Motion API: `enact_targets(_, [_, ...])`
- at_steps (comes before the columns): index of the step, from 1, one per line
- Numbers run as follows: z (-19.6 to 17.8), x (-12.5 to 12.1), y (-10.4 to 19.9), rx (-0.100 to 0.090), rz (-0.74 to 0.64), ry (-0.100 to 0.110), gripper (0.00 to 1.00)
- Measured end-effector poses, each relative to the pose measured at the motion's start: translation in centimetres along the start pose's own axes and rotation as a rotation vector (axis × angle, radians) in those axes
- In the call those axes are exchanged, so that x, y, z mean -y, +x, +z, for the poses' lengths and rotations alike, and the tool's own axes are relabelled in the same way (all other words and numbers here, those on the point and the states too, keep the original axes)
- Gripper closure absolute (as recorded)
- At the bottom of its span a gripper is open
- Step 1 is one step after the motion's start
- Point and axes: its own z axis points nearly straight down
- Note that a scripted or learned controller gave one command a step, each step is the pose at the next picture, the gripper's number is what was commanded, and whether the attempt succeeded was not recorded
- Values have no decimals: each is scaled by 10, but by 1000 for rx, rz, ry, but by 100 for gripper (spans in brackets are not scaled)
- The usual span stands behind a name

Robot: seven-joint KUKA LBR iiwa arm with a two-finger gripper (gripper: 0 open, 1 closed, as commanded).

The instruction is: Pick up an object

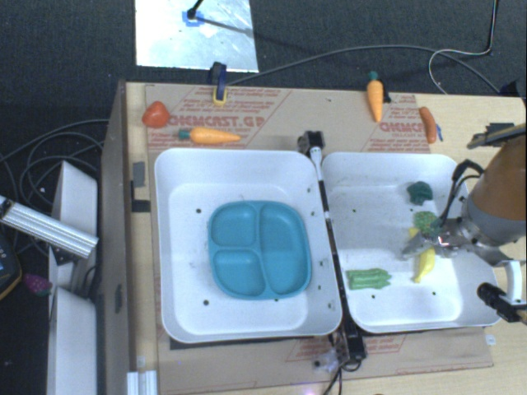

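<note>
Bench (272, 109), cardboard-topped, carries two shallow white bins side by side. Left bin (185, 171) holds a blue divided plate (258, 249), four compartments, lying flat near the bin's middle. Right bin (370, 175) holds the small stuff. Arm (502, 196) comes in from the right edge, grey with orange band, wrist low over the right bin's right half. Gripper (428, 241) sits down at the bin floor, right next to the yellow toy; jaw state cannot be told here, too blurred and small. Green flat toy (367, 279) lies on the right bin floor near its front left, apart from the gripper. Yellow banana-like toy (425, 263) lies just below the gripper tip, touching or nearly so. Dark green toy (420, 192) is near the back right of the bin. Light green toy (425, 220) is just above the gripper. On the bench behind the bins: orange carrot (210, 137), red-orange toy (156, 114), another carrot (375, 99), orange piece (428, 124).
</note>
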Motion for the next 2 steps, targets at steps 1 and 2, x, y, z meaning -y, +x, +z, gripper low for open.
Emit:
enact_targets(1, [-11, -1, 0, 1, -2, -3, 100])
enact_targets(2, [-32, -67, 50, -1, -4, -3, 100])
